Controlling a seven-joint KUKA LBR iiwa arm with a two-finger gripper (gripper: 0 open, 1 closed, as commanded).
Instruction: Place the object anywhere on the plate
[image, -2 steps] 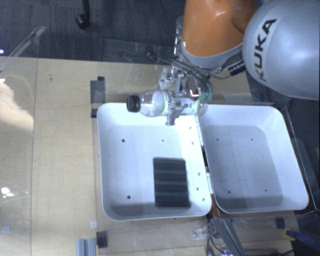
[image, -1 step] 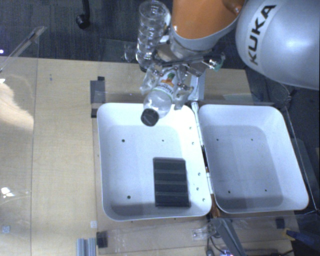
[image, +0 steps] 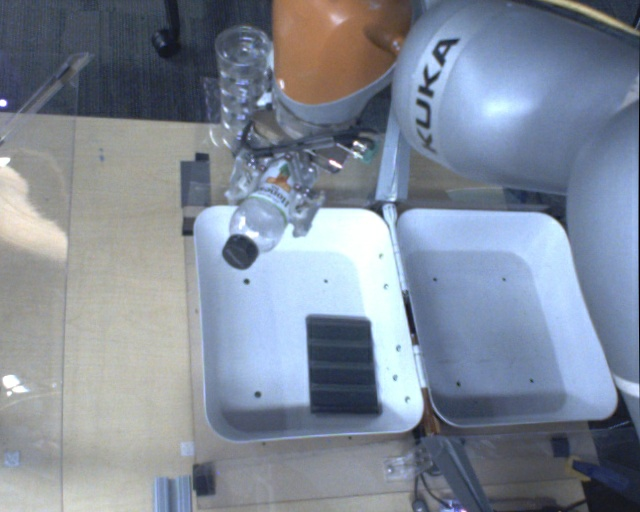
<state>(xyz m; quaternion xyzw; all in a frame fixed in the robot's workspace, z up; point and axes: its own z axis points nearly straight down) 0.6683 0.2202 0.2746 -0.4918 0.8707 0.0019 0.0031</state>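
The pincer (image: 285, 195) grips a clear plastic bottle (image: 258, 220) — tilted, dark cap down — over the left bin's (image: 215, 400) far-left corner; a black ribbed plate (image: 342, 365) lies by its near edge.

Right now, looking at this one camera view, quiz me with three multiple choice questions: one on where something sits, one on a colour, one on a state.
1. Where does the dark ribbed rectangular plate lie?
A. left white bin
B. right white bin
C. wooden bench

2. What colour is the cap on the clear plastic bottle?
A. white
B. black
C. orange

3. How does the bottle sit?
A. upright
B. lying on the plate
C. tilted at the gripper, over the bin's far corner

Answers:
1 A, it rests on the left white bin floor, near edge.
2 B, the cap end is dark.
3 C, its cap points down-left, apart from the plate.
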